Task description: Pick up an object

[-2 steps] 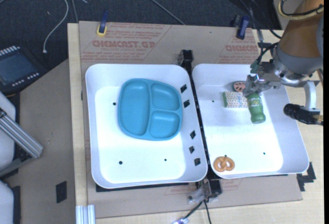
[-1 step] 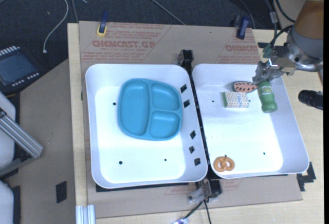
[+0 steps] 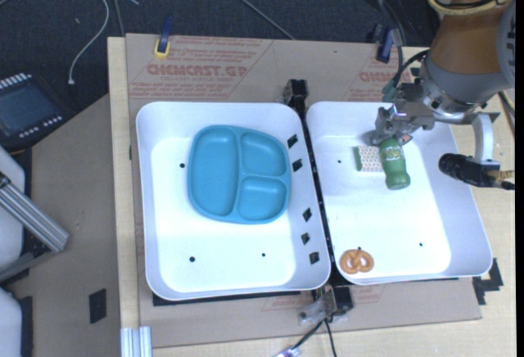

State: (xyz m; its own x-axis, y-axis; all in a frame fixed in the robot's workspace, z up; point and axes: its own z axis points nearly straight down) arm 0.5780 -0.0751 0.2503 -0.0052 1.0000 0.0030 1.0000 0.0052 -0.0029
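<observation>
I am hovering my gripper over the right bin, directly above the top of the green bottle, whose long axis is running away from me toward the near rim (a patterned packet is touching its left side); I cannot tell my grip state

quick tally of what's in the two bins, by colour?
Blue: 1, divided plate, left bin
Green: 1, bottle, right bin, under the tool
White, dotted: 1, small packet, right bin
Orange-brown: 1, pretzel, right bin
Total: 4
</observation>
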